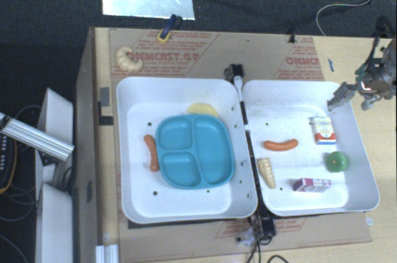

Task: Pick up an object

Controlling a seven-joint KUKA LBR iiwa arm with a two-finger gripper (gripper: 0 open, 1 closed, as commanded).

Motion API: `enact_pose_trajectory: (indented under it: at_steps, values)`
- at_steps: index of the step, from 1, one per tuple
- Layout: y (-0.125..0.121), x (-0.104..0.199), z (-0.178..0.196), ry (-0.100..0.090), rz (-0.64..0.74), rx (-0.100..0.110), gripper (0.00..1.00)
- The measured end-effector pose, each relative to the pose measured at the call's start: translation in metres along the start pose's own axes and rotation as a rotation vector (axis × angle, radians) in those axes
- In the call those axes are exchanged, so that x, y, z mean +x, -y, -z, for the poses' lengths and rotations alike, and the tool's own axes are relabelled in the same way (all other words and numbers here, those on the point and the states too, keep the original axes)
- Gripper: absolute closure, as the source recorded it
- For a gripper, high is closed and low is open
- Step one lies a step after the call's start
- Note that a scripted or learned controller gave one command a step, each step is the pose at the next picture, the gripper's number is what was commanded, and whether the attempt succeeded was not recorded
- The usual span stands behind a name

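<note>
My gripper [355, 98] hangs at the right edge of the view, over the far right corner of the right bin [291, 94]; two fingers spread apart with nothing between them. Inside that bin lie an orange sausage [280, 144], a small red and white carton [322, 129], a green ball [337, 161], a pale cone-shaped piece [267, 172] and a purple and white box [311, 185]. The carton is the thing nearest the gripper, below and left of it.
The left bin [133, 131] holds a blue divided plate [194, 151], an orange sausage [151, 152] beside it and a pale yellow disc [202, 109] partly behind the plate. A cream croissant-like piece [127, 57] lies on the cardboard behind the bins.
</note>
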State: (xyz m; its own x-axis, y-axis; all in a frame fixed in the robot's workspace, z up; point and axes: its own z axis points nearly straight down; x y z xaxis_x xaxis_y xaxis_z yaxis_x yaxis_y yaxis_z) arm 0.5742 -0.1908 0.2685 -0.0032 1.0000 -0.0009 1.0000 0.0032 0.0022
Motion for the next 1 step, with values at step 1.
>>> enact_pose_trajectory:
  at_steps: [1]
  values:
    - [0.0062, 0.0498, -0.0850, -0.002, 0.002, 0.003, 0.00]
